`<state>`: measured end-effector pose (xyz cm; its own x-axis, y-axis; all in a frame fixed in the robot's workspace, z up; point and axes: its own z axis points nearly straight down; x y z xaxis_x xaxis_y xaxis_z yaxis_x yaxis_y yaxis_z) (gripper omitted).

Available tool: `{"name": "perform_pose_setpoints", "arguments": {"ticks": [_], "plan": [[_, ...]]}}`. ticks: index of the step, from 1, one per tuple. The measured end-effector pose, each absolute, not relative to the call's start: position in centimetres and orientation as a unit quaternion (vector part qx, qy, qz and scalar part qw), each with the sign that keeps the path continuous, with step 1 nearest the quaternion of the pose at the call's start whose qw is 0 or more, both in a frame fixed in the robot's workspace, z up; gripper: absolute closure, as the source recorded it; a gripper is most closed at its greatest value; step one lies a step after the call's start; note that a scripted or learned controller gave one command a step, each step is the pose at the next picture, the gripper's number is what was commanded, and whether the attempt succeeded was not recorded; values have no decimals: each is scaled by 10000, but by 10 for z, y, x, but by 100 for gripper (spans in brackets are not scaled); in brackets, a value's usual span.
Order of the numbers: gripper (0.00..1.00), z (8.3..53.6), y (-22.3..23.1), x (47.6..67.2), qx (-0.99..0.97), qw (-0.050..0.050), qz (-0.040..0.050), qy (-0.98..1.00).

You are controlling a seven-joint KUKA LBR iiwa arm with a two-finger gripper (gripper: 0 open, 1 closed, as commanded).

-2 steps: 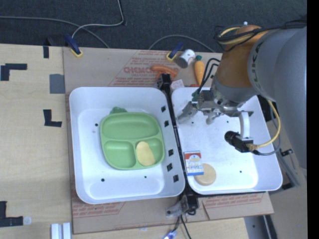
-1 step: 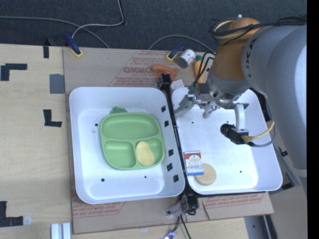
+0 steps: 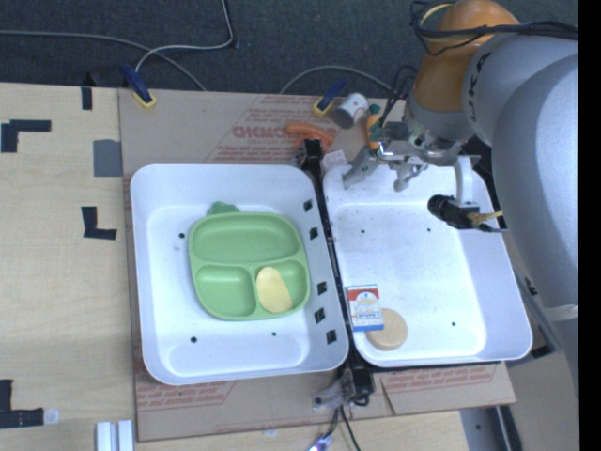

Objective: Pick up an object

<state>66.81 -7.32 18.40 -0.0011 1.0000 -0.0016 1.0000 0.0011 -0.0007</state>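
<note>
You see the arm (image 3: pixel 526 158) cut off by the right edge, and its bulk hides the far right corner of the right bin (image 3: pixel 423 252). The gripper (image 3: pixel 380 172) sits at that bin's far rim, its fingers too small and blurred for you to read. The print on the small card (image 3: pixel 364 308) is too fine to make out. The tan disc (image 3: pixel 387 330) lies partly under the card.

Gripper (image 3: pixel 380 169) open over right bin (image 3: pixel 488 280) far edge; green tray (image 3: pixel 225 252) w/ yellow piece (image 3: pixel 274 289) in left bin (image 3: pixel 160 280).
</note>
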Motion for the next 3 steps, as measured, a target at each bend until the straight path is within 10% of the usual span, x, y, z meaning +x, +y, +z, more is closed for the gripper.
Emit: {"name": "perform_pose_setpoints", "arguments": {"ticks": [1, 2, 3], "plan": [[0, 184, -37, 668, 7064, -2, -6, 7078], [0, 172, -118, 628, 7074, 6, -10, 7068], [0, 86, -111, 613, 7068, 5, 3, 7074]]}}
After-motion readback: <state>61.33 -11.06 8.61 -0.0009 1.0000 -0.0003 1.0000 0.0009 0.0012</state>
